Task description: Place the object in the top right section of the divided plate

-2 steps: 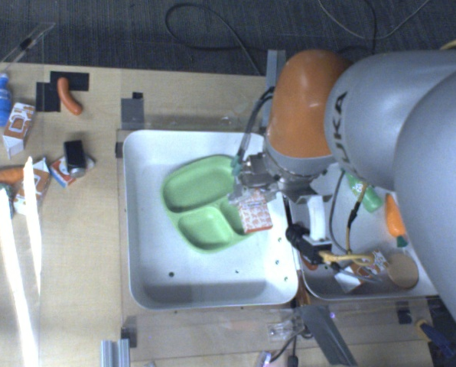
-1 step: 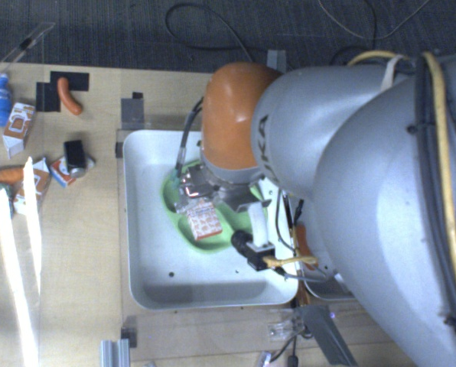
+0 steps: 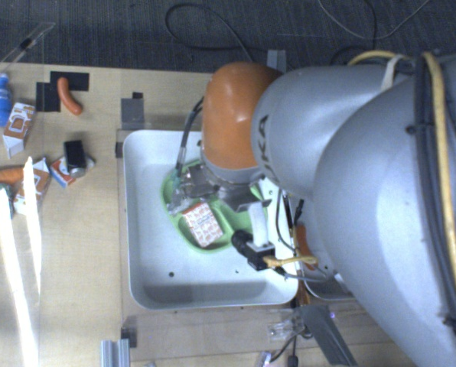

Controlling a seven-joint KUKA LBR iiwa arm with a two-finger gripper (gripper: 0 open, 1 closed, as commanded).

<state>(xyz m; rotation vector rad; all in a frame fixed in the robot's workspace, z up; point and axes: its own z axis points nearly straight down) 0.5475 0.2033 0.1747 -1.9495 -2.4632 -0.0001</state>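
The gripper (image 3: 188,193) hangs over the green divided plate (image 3: 236,222), its jaws hidden under the wrist, state unclear. On the plate just below it lies a red-patterned packet (image 3: 201,225); the plate sits inside the white bin (image 3: 148,228)

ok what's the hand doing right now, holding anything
Hand: over the green plate in the white bin, with a small printed packet under it. Whether it grips the packet cannot be told.

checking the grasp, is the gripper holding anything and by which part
Cannot be told: the arm covers the gripper. A patterned packet lies over the green plate just below the wrist.
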